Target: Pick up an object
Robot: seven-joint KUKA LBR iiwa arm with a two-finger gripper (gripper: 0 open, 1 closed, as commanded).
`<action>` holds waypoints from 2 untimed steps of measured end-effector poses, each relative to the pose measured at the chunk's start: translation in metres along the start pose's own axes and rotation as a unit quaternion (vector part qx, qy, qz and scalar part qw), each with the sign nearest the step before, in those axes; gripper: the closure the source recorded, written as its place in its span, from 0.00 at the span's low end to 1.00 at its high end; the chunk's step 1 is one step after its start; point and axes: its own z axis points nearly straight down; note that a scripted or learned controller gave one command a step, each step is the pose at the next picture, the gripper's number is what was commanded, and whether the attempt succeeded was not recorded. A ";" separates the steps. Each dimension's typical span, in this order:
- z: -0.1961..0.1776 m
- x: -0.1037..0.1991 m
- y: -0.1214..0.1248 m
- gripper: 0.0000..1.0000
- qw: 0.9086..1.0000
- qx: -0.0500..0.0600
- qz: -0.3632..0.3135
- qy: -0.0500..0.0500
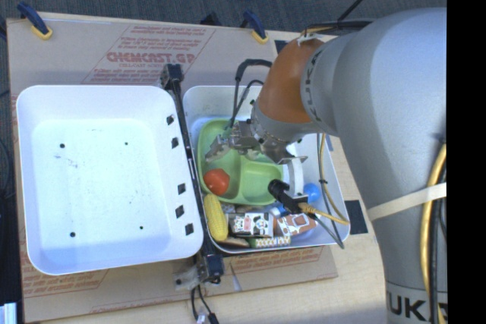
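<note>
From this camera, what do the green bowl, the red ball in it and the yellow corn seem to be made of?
Green bowl: probably plastic, with a smooth surface of one even colour.
Red ball: likely plastic or rubber, with a small bright highlight; it could be a toy tomato.
Yellow corn: seemingly a plastic toy, with regular rows of kernels.
All three lie in the right bin, itself smooth white plastic by its look.

Right bin crowded, left bin open

The left bin point(99, 178) offers a wide bare floor to pass over. In the right bin point(199, 99), a green bowl point(247, 174), red ball point(217, 180), corn cob point(216, 218) and printed packets point(262, 225) lie packed together, and the arm point(357, 80) overhangs its far right.
</note>
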 end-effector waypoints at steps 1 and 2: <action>0.001 -0.012 0.066 0.00 1.000 0.000 0.000 0.001; 0.001 0.000 0.028 0.00 1.000 0.002 0.001 0.001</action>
